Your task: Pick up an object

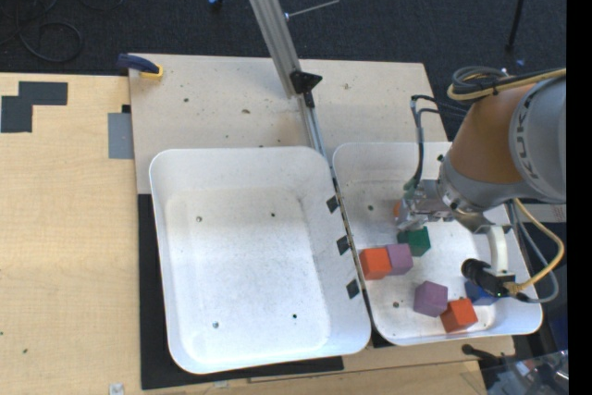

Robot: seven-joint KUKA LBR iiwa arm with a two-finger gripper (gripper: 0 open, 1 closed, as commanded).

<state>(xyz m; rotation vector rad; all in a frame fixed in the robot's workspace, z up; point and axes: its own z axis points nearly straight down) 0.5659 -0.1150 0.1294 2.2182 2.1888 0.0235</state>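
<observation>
Candidate object: green block [419, 241], lying in the right bin [370, 164], directly below the gripper [413, 216] and apparently touching or just under its tip. A small orange piece [397, 210] peeks out on the gripper's left side; whether it is a separate object or part of the tool I cannot tell. Grip state: not readable from this angle, the wrist body covers the tip. No object is visibly held.

Other contents, relative to the gripper: a light purple block [400, 257] just below and slightly left, touching an orange block [376, 263] on its far left side. Further below, a second purple block [430, 298] with another orange block [459, 315] against it, and a blue piece [480, 292] beside those, near the bin's lower right rim. All are loose and scattered, likely dumped in at random so each try meets a fresh layout.

Room: the green block sits close to the light purple one, so a descent there may nudge its neighbour. Above the gripper the bin floor is bare, with free travel toward the upper rim. To its left stands the divider where the two bins meet; the left bin [185, 180] lies beyond. The arm [504, 153] occupies the right side, so retreat is probably straight up.
</observation>
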